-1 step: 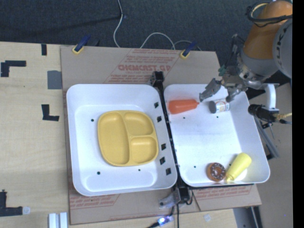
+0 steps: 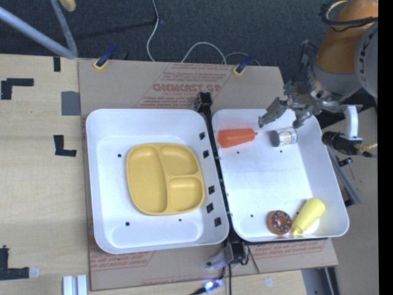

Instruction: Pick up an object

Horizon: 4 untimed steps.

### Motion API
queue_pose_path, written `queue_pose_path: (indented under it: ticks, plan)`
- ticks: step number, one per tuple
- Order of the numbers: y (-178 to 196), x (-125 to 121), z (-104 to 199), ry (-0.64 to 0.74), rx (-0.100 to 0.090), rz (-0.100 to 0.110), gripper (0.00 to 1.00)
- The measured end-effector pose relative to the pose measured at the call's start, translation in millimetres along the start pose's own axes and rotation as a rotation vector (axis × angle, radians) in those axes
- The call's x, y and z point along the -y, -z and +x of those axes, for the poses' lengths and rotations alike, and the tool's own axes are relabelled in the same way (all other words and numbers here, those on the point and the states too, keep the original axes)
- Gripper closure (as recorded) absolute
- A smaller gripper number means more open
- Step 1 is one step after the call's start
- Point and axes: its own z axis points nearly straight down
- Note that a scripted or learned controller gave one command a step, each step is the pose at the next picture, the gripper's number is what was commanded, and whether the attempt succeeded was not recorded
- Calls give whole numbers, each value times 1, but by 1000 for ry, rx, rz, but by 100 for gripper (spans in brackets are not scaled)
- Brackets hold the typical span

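Arm: I see the grey arm point(image 2: 344, 48) with its orange band coming in from the right, above the far corner of the right bin.
Tool: the tool point(image 2: 285, 114) hangs over the far edge of the right bin point(image 2: 276, 183). Its two fingers point(image 2: 269, 114) are spread apart and I see nothing between them.
Can: a small silver can point(image 2: 284, 137) lies on its side in the far part of the right bin, just below the tool. I cannot tell if a finger touches it.
Carrot: an orange carrot point(image 2: 236, 137) lies on its side at the far left of the right bin, near the wall between the bins and left of the can.
Donut: a brown donut point(image 2: 280, 222) lies flat at the near edge of the right bin.
Bottle: a yellow bottle point(image 2: 307, 216) lies tilted just beside the donut, on its right; they seem to touch.
Left bin: the left bin point(image 2: 104, 165) holds a yellow plate point(image 2: 164, 178) with three compartments, lying flat in the middle.
Counter: both bins sit side by side on a brown cardboard sheet point(image 2: 178, 85) on the counter point(image 2: 37, 165). Some black marks are on the counter at the left.
Cable: a white cable point(image 2: 202, 48) curves behind the cardboard.
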Motion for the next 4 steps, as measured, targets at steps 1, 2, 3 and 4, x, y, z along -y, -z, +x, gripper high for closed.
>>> queue_pose_path:
  ticks: [1, 2, 3, 4]
  plan:
    - [-65, -1, 4, 0, -1, 6, 0]
    - [-126, -3, 12, 0, -1, 7, 0]
    - [-150, -3, 12, 0, 2, 0, 0]
    - [-138, -4, 13, 1, 2, -2, 100]
